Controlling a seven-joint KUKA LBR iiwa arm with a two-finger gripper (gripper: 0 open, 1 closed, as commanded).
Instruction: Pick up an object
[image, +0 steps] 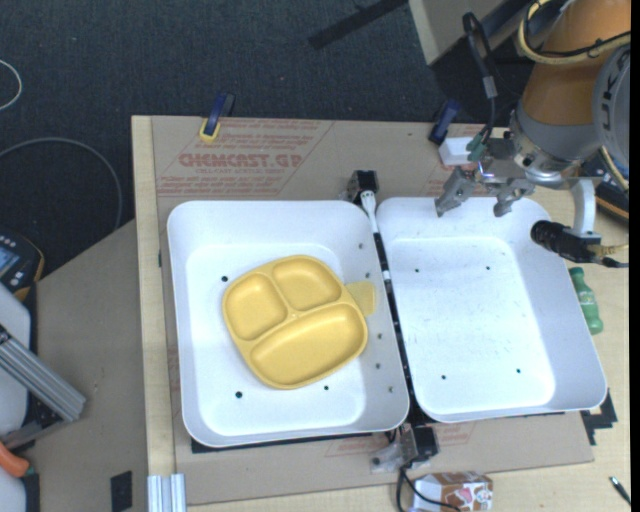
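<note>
A yellow divided plate (294, 320) with three compartments lies flat in the left bin (200, 240), filling its middle. A small pale yellow piece (362, 296) peeks out at the plate's right edge. My gripper (477, 197) hangs above the far edge of the right bin (560, 380), well to the right of the plate. Its two fingers are spread apart with nothing between them.
A green object (586, 298) lies outside the right bin's right rim. Clamps sit at the bench's back edge, blue and yellow (214, 117) on the left and blue (443, 121) on the right. The cardboard bench top (250, 155) surrounds both bins.
</note>
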